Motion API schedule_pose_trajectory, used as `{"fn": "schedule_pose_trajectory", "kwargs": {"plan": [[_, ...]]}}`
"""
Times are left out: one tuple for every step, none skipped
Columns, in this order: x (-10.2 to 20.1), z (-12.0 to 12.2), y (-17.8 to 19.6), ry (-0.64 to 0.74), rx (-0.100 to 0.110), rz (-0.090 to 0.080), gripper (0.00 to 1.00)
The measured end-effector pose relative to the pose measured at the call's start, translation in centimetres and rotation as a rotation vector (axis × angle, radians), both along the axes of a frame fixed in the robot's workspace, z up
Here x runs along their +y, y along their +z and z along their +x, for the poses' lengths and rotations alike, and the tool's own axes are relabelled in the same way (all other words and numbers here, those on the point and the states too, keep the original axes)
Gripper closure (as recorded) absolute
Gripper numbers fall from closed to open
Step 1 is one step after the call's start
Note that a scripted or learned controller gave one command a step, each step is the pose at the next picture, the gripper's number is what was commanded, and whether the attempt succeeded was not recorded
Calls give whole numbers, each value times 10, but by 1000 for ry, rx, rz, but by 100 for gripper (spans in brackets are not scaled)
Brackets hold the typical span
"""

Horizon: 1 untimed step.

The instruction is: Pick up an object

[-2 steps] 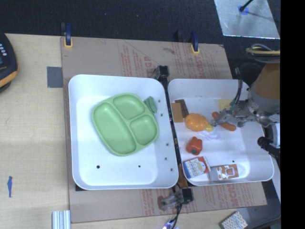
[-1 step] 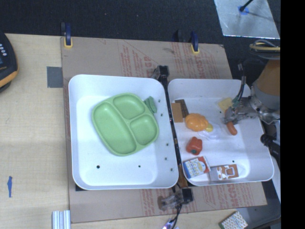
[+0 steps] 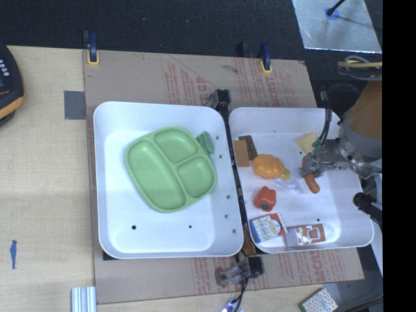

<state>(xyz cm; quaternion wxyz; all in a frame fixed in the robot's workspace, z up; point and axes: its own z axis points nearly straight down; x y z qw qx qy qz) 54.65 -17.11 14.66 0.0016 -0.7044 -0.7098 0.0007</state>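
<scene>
My gripper (image 3: 312,169) is low in the right bin (image 3: 344,239), reaching in from the right over its middle. A small orange-red sausage-shaped item (image 3: 313,185) lies right under the gripper's tip, touching or nearly touching it. An orange rounded fruit (image 3: 268,166) sits to the gripper's left. A red pepper-like piece (image 3: 264,198) lies below the fruit. A yellow piece (image 3: 307,142) is just behind the gripper, partly hidden by it.
The right bin also holds a brown block (image 3: 242,151) at its left wall and two small cartons (image 3: 266,228) (image 3: 305,235) along the front. The left bin (image 3: 110,233) holds a green divided plate (image 3: 170,169) and a small green item (image 3: 206,142).
</scene>
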Motion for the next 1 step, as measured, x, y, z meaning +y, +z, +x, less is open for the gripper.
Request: {"fn": "schedule_pose_trajectory", "kwargs": {"plan": [[94, 58, 49, 8, -9, 1, 100]]}}
